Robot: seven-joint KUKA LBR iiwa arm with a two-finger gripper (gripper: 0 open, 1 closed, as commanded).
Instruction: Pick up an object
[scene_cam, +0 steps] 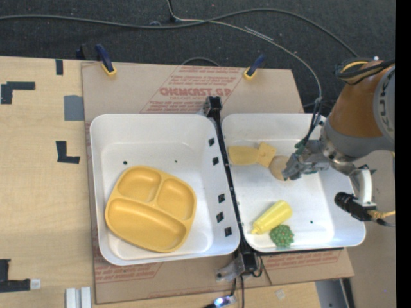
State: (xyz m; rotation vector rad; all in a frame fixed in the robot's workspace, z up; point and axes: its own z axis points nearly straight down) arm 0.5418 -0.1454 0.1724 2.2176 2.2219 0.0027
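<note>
Starting at the left, the wooden worktop (38,191) is carrying a cardboard sheet (192,88) held by two blue-and-yellow clamps (106,61) along its far edge. On that sheet the left bin (103,133) is holding a yellow divided plate (151,208), which is lying flat toward the near left of the bin. A black divider strip (221,172) is running between the two bins where their walls are meeting.

Moving right, the right bin (321,230) is holding several small things. A pale yellow flat piece (250,154) is lying toward the far side, just right of the divider. A tan rounded piece (277,167) is sitting just right of it, touching or nearly touching it. Toward the near side, a yellow corn cob (271,217) is lying tilted, and a green broccoli piece (282,236) is resting just beside its near end.

The claw (293,171) is hanging low over the bin, right against the tan rounded piece's right edge, with the corn cob and broccoli well apart on the near side. Whether it is gripping anything I cannot tell. Cables are trailing across the dark floor (64,11) at the far side.
</note>
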